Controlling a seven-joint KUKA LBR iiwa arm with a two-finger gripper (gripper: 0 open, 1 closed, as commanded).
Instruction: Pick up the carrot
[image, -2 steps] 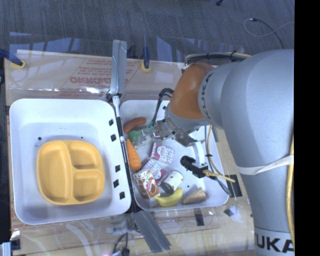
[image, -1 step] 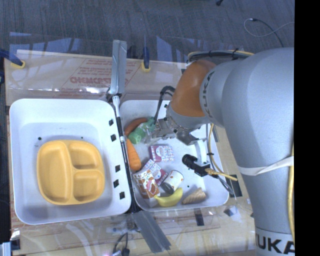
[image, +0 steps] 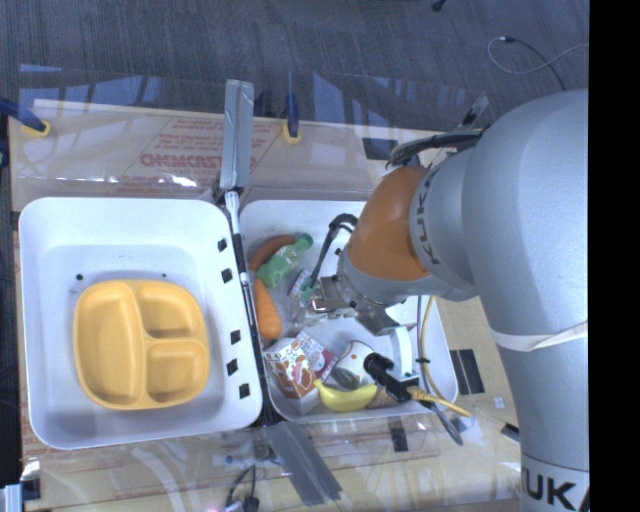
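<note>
**Arm over right bin, carrot at the bin's left wall**

Bench: two shallow white bins side by side on a light surface under clear sheeting, grey ribbed floor across the top of the frame. Left bin (image: 40, 330) holds a yellow divided tray (image: 140, 342), lower centre of that bin, with bare white floor around it on all sides.

Right bin (image: 300, 212) is crowded. The carrot (image: 267, 310) lies against the bin's left wall, long axis running top to bottom of the frame, slightly slanted. Above it, a second orange piece (image: 280, 246) and a green item (image: 282, 268). Below it, a printed snack packet (image: 297, 366) and a banana (image: 347, 397) at the bottom rim.

The grey arm (image: 520, 220) enters from the right, covering the bin's right half. The gripper (image: 322, 296) sits mid-bin, just right of the carrot; whether it is open or closed cannot be told. Little free room around the carrot: wall on the left, clutter above and below.
</note>
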